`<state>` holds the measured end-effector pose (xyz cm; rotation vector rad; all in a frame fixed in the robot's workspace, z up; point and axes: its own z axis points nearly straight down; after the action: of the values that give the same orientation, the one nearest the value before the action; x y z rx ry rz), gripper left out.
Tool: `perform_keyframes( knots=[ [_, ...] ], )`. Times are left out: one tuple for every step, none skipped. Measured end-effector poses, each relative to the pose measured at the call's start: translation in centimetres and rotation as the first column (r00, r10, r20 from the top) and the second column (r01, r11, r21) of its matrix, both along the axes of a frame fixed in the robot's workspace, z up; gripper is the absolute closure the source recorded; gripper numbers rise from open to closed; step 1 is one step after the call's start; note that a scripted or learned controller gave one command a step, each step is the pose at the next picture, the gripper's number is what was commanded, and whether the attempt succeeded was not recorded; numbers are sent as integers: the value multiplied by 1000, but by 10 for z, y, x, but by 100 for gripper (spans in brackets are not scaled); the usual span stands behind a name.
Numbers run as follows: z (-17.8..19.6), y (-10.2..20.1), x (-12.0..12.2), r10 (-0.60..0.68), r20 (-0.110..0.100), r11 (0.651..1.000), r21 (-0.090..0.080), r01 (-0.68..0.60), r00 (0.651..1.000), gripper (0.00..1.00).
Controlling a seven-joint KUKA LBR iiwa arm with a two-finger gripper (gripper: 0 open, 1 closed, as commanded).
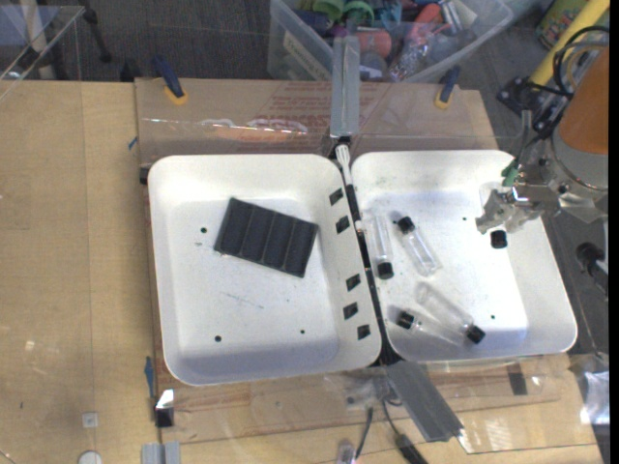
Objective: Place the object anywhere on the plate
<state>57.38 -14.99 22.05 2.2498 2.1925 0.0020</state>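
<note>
Clear vials (418, 249) with black caps lie scattered in the right bin (542, 259), left of my gripper (499, 222); whether my fingers are apart or together, I cannot tell. The dark ridged plate (266, 237) sits in the left bin (184, 288)

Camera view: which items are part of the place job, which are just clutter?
Job:
- dark ribbed plate, left bin
- clear vials with black caps, right bin
- end effector, above the right bin's far right side

Lying about:
- clear tub of colourful toys, behind the bins
- orange clamps on the board
</note>
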Motion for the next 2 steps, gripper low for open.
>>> perform_keyframes(
  knots=[
    [16, 10, 27, -403, -2, 915, -2, 403, 915, 100],
    [67, 15, 17, -645, -2, 764, -2, 645, 764, 100]
  ],
)
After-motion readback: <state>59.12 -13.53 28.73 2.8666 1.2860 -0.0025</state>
